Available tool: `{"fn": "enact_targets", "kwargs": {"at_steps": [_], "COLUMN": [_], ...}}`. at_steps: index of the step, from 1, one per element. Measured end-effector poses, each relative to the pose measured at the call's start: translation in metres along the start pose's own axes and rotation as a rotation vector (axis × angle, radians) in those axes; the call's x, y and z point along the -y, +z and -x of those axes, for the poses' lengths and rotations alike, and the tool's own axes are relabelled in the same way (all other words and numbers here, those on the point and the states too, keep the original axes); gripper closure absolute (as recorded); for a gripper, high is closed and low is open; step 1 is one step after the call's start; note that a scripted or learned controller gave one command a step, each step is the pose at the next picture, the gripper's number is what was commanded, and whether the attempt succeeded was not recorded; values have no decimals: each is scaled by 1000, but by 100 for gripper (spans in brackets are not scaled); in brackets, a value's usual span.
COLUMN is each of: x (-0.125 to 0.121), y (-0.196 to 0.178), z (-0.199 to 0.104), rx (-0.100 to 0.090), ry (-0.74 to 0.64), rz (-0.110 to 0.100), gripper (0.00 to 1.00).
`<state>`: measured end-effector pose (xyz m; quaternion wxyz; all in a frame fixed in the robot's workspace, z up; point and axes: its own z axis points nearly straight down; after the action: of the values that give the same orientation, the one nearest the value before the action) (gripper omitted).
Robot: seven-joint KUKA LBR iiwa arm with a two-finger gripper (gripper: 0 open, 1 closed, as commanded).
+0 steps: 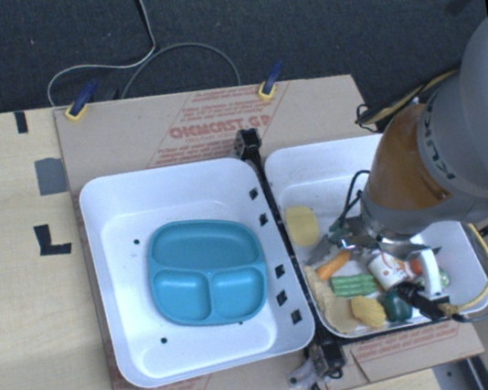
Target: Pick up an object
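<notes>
Just orange carrot (333, 267) beside green vegetable (353, 284)

Left bin (106, 259) holds a blue three-compartment tray (207, 271), sitting roughly centred, with black clips (267, 222) running along the divide to the right bin (313, 164). Both bins rest on a brown board with red print (205, 126) on the light wood worktop (15, 320); yellow clamp (78, 108) at the board's 11 o'clock corner, blue clamp (271, 78) near 12–1 o'clock. A thin cable (147, 57) loops over the dark floor (15, 42) at 12 o'clock; black tape marks (48, 241) sit on the worktop at 9 o'clock.
</notes>
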<state>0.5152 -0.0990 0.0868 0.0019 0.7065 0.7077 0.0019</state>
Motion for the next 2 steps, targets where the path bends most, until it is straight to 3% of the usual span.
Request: {"fn": "enact_targets", "kwargs": {"at_steps": [2], "x": [28], "y": [-1], "z": [-3], "rx": [4], "ry": [0], "rz": [6], "gripper": [0]}}
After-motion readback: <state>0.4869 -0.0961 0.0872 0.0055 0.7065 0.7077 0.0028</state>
